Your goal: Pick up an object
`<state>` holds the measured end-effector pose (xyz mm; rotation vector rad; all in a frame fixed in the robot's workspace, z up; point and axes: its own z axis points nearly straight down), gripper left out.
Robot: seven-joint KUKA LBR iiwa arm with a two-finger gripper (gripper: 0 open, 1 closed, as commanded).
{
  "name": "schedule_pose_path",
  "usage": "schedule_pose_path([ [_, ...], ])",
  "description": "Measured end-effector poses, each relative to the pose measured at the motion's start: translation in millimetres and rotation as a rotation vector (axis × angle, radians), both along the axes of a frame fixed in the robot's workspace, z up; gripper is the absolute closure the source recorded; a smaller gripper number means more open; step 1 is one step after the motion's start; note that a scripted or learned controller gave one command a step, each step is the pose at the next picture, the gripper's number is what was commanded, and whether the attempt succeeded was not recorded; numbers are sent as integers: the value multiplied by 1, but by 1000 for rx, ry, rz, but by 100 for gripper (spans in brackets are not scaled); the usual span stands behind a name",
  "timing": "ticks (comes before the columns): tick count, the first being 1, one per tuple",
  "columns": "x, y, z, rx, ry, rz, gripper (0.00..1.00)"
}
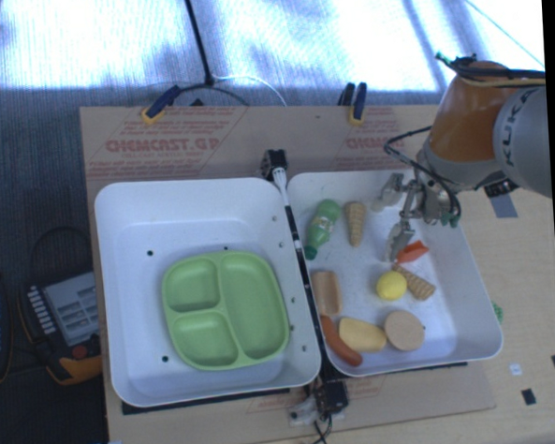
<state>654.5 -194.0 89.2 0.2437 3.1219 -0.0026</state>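
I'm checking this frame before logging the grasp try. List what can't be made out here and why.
- Gripper, camera view: too small and blurred to tell whether it touches the orange carrot piece below it.
- Arm: cut off by the right edge.
- Red sausage: partly covered by the yellow potato-like piece.
- Green bottle: label too small to read.
- Divided green plate: glare hides fine surface detail.

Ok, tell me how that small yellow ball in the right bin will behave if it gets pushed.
The small round yellow ball will probably roll freely, being smooth. It looks light, likely plastic toy food. The ridged tan cone beside it may stop it rolling rightward.
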Motion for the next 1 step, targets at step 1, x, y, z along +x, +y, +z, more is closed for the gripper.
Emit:
schedule_pose_path([
  [1,-78,43,1,-5,-8,224,0],
])
